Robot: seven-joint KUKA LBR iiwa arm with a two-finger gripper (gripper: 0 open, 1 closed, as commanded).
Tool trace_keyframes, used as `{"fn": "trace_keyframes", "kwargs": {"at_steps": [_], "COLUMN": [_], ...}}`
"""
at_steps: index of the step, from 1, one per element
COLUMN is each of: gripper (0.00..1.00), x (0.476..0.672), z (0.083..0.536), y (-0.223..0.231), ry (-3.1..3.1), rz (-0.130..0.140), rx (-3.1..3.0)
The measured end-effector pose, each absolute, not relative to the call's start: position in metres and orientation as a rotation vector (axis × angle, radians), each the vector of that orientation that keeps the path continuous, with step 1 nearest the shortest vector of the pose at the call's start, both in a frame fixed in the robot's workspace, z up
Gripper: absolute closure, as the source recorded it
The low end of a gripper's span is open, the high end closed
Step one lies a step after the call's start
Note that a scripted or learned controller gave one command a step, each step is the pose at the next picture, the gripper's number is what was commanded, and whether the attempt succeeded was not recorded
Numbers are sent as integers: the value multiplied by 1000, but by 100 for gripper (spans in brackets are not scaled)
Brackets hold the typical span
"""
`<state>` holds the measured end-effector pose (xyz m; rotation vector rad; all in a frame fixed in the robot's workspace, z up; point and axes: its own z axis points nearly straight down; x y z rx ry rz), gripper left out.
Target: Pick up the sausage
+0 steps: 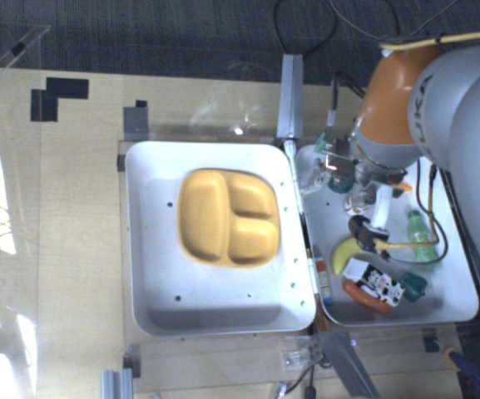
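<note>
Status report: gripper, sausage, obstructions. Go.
Gripper above right bin. Sausage at bin's near edge, unheld. White box overlapping it; banana alongside.

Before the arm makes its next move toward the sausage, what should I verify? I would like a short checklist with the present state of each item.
1. Sausage found: ok. The sausage lies in the right bin, near the bin's lower wall in the view.
2. Sausage free on top: not ok. A white box lies against it or partly over it.
3. Gripper above the sausage: not ok. The gripper is over the upper part of the bin.
4. Banana apart from the sausage: cannot tell, they are close.
5. Yellow tray out of the way: ok, it is in the left bin.
</note>
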<state>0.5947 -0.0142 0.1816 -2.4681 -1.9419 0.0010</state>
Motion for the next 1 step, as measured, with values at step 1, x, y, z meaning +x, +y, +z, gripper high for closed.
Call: {"fn": "trace_keyframes", "kwargs": {"at_steps": [1], "gripper": [0], "x": [519], "z": [208], "y": [-85], "ry": [-1895], "rz": [0], "rx": [-2506]}}
